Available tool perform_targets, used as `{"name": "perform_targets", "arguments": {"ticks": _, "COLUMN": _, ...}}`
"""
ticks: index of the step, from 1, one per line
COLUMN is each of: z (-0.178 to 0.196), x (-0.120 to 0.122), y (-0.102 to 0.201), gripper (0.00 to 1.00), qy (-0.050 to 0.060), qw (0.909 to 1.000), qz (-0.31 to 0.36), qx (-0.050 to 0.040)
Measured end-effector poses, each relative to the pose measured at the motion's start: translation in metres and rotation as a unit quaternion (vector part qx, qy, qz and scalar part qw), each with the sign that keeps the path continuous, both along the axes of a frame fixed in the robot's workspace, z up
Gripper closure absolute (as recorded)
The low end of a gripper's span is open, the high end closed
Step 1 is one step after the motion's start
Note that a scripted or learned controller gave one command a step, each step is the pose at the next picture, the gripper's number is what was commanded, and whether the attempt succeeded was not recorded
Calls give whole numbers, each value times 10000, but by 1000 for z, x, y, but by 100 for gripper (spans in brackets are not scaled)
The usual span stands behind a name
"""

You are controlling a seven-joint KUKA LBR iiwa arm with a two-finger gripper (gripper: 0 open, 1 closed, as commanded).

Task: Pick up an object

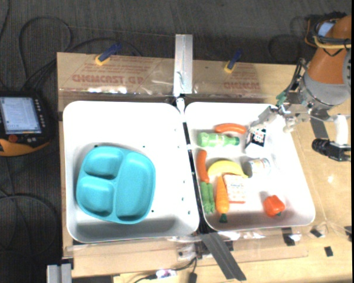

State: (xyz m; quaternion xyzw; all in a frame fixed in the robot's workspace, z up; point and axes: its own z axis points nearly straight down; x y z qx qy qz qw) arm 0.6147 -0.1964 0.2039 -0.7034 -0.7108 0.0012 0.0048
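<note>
The table [330, 229] carries 2 shallow white bins side by side, and the left bin [106, 114] holds a turquoise divided plate [115, 183] near its front left corner. The right bin [295, 175] holds all the pickable things: a yellow banana [224, 168] at its middle, an orange carton [235, 190] just in front of it, a carrot [222, 202] and a green cucumber [207, 197] along the left wall, a green bottle [218, 139] and an orange pepper [230, 128] toward the back, and a small red pepper [274, 204] near the front right corner. The gripper [258, 135] hangs over the back right part of this bin; whether it is released or clenched I cannot tell. The nearest target, a small white jar [259, 166], lies just in front of it, toward the bin's front edge.
</note>
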Motion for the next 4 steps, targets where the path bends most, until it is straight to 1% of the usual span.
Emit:
{"name": "perform_targets", "arguments": {"ticks": 1, "z": -107, "x": 19, "y": -6, "gripper": 0, "qy": -30, "qw": 9994, "qz": 335, "qx": -22}}
{"name": "perform_targets", "arguments": {"ticks": 2, "z": -108, "x": 18, "y": -6, "gripper": 0, "qy": -25, "qw": 9994, "qz": 334, "qx": -22}}
{"name": "perform_targets", "arguments": {"ticks": 3, "z": -101, "x": 18, "y": -5, "gripper": 100, "qy": 16, "qw": 9993, "qz": 369, "qx": -9}}
{"name": "perform_targets", "arguments": {"ticks": 4, "z": -2, "x": 28, "y": 21, "gripper": 100, "qy": -9, "qw": 9978, "qz": 659, "qx": -6}}
